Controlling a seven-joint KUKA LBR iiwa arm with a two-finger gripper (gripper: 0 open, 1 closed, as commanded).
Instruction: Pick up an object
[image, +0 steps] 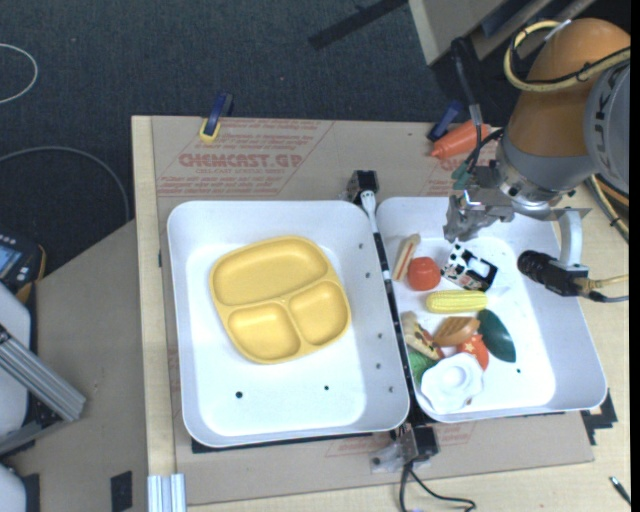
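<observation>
Two shallow white plastic bins sat side by side on the bench. The left bin (200, 400) held one thing, a yellow plastic plate with three compartments (280, 298), lying flat near its middle. The right bin (570, 350) held a cluster of small toy foods toward its left half: one tan stick-shaped piece (407, 256) leaning near the dividing wall, one red round tomato-like piece (424, 272) just beside it, one black-and-white patterned block (468, 268), one yellow corn cob (456, 301) lying crosswise below that, one brown bread-like piece (452, 330), one dark green leaf-shaped piece (497, 335) and one white fried egg (452, 383) at the near edge. The grey gripper (468, 225) hung at the block's upper edge, over the bin's far part; whether it was clenched or released could not be told.
</observation>
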